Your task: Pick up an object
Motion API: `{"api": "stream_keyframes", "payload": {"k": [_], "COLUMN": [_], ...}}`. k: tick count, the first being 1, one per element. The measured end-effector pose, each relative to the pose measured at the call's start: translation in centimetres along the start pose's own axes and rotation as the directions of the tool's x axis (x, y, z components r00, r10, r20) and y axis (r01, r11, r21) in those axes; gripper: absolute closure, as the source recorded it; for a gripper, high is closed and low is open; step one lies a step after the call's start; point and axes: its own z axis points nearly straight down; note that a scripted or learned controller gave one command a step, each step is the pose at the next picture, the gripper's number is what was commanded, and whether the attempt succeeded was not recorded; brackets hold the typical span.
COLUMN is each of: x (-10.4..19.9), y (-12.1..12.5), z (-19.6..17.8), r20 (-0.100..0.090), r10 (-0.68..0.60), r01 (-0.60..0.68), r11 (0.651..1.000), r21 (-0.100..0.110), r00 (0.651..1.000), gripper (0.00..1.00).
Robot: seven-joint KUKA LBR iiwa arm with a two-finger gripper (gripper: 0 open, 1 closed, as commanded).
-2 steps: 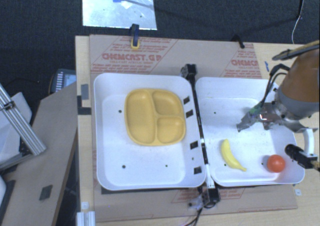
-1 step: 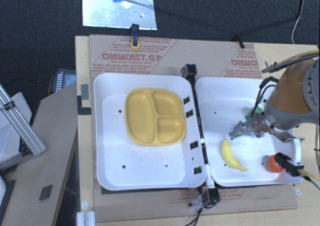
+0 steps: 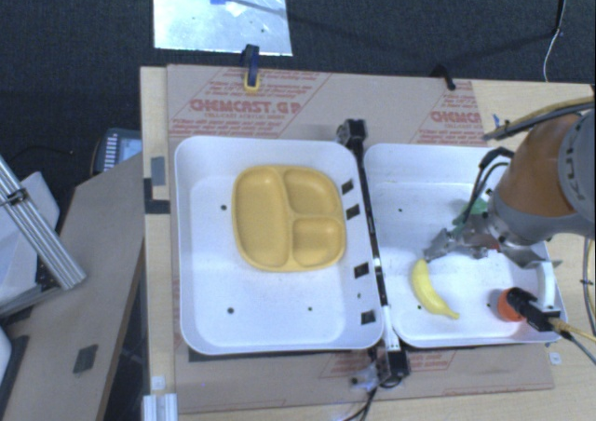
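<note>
Yellow plastic, moulded into a three-compartment tray (image 3: 286,218), lies in the left white bin (image 3: 200,251) on the counter. In the right bin (image 3: 410,177), a smooth curved banana (image 3: 431,290) rests near the front wall, just below the grey metal jaws (image 3: 445,246), whose state cannot be told. An orange round object (image 3: 507,305) sits farther right.

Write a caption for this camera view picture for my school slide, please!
Robot hand hovering just above a banana in the right bin, yellow tray in the left bin.

A robotics lab; white bins (image 3: 279,340) on a protective-film bench (image 3: 307,102); aluminium framing (image 3: 37,233); dark carpet.
</note>
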Motion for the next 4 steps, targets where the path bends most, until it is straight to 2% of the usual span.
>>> {"api": "stream_keyframes", "payload": {"k": [1,4], "x": [0.0,1.0], "y": [0.1,-0.5], "z": [-1.1,-19.8], "r20": [0.001,0.002], "r10": [0.001,-0.005], "r01": [-0.001,0.005], "r11": [1.000,1.000], "r21": [-0.003,-0.009], "r00": [1.000,1.000], "gripper": [1.00,1.00]}}
